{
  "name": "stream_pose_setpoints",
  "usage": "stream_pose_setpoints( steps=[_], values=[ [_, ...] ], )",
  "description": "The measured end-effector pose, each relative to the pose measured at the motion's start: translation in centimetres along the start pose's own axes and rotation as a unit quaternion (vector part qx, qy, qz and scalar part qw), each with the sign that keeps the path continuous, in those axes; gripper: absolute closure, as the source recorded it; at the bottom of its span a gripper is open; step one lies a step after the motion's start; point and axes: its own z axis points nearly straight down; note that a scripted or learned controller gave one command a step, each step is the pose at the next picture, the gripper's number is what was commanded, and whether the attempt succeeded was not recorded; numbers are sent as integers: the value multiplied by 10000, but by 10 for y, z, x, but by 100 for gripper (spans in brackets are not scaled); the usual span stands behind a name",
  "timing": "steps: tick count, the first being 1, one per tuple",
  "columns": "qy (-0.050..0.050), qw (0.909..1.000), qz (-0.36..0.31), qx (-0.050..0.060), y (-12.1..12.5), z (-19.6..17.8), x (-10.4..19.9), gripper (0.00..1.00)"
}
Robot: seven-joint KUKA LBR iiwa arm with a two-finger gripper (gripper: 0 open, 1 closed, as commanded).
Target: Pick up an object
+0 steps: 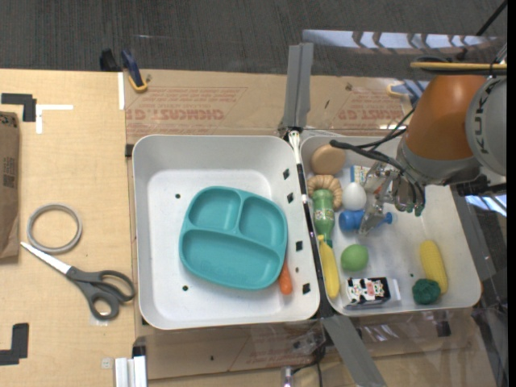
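Objects, roughly ten, right bin (463, 240)

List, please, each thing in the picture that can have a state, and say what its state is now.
Scissors: shut, lying flat on the bench, left of the bins.
Teal divided plate: right way up, lying in the left bin.
Green bottle: lying on its side in the right bin.
Tape roll: lying flat.
Gripper: low in the right bin, above the toys.
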Motion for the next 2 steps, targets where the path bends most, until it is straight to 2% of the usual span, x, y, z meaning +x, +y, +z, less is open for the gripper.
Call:
stream_pose_setpoints(
  steps=[1, 2],
  values=[
    [-21, 10000, -19, 2, 1, -10, -1, 100],
    [-21, 10000, -16, 1, 1, -10, -1, 0]
  ],
)
